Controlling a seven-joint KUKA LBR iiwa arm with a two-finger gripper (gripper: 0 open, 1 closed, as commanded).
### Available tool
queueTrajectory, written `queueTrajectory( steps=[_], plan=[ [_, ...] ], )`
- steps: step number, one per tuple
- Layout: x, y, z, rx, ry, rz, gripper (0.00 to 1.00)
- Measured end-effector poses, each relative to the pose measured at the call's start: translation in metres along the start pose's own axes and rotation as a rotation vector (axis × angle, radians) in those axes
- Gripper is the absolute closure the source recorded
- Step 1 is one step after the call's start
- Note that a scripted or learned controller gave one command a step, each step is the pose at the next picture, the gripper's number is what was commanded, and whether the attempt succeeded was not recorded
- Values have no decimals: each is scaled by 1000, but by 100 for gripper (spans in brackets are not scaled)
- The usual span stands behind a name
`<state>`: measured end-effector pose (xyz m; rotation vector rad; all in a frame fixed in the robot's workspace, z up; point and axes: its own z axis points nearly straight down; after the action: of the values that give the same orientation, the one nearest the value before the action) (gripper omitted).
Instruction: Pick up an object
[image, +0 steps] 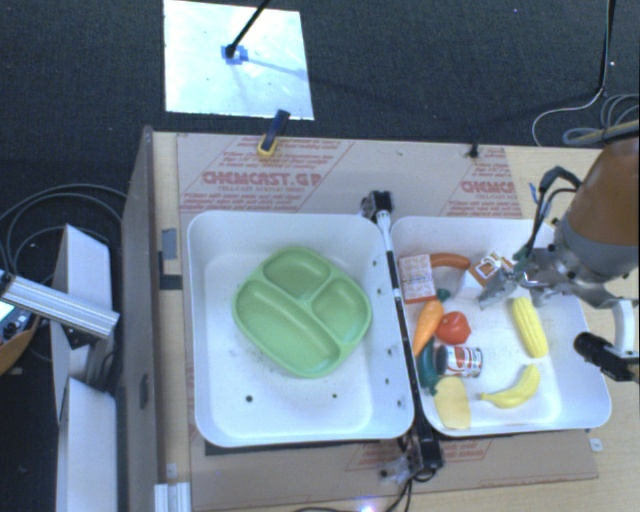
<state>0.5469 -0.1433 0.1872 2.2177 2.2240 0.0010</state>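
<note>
My gripper (513, 285) hangs over the back of the right bin (596, 400), just above the top end of a yellow corn cob (529, 326). It stands open with nothing between its fingers. A small orange and white box (487, 267) lies just to its left. Further left are a white packet (416, 277), an orange sausage (450, 262), a carrot (428, 322) and a red tomato (454, 327). Near the front lie a small can (464, 360), a banana (512, 390) and a pale yellow piece (452, 403).
The left bin (215, 400) holds a green divided plate (302, 311). A black and white rod (390, 260) runs along the wall between the bins. The grey arm with its orange band (610, 205) comes in from the right, above the right bin's far corner.
</note>
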Motion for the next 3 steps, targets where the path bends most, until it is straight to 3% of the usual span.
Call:
queueTrajectory(
  steps=[1,2,3],
  plan=[
    [-57,61,82,-20,-6,-2,0],
    [-63,21,92,2,0,3,0],
    [-62,24,81,-4,-1,1,100]
  ],
)
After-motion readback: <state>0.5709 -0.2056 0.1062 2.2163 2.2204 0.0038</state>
